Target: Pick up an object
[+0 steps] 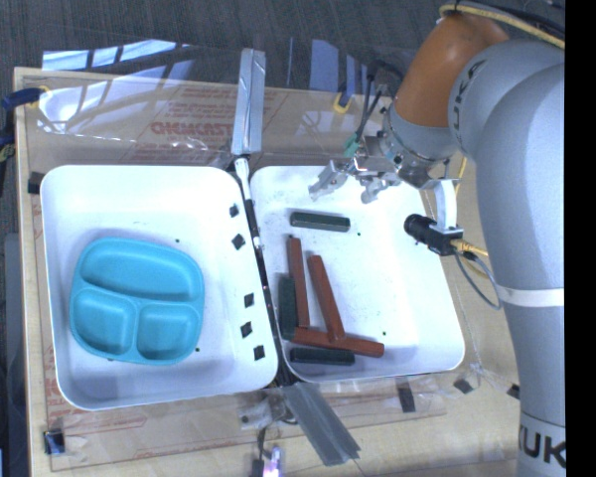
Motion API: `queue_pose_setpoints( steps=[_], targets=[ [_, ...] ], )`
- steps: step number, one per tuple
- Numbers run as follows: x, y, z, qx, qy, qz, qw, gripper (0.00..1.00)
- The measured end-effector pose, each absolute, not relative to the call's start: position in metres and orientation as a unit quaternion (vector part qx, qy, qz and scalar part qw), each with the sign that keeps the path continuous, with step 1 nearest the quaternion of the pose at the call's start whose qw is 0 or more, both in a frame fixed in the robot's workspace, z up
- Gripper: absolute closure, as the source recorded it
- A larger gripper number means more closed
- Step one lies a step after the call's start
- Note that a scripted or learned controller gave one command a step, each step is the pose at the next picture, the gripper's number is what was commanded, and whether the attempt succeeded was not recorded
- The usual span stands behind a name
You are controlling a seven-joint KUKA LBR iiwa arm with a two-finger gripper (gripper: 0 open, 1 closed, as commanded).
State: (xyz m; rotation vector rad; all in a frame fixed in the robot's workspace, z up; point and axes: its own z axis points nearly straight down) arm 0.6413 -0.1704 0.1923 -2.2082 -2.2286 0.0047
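Camera view: fingers (pixel 346 186) spread open, empty, above right bin (pixel 432 311).

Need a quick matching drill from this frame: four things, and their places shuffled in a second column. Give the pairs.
Things:
1. blue tray
2. dark green bar
3. gripper
4. brown sticks

Places:
A. lower middle of the right bin
B. over the right bin's top edge
C. left bin
D. lying alone just below the gripper

Pairs: 1-C, 2-D, 3-B, 4-A
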Motion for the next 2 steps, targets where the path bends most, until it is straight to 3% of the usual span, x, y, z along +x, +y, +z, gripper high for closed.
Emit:
queue_pose_setpoints(
  steps=[1,2],
  targets=[
    [0.62,-0.118,0.106,-0.683,-0.73,-0.0007,-0.002,0.0],
    [0.578,-0.127,0.092,-0.659,-0.752,0.0008,0.0,0.0]
  ],
)
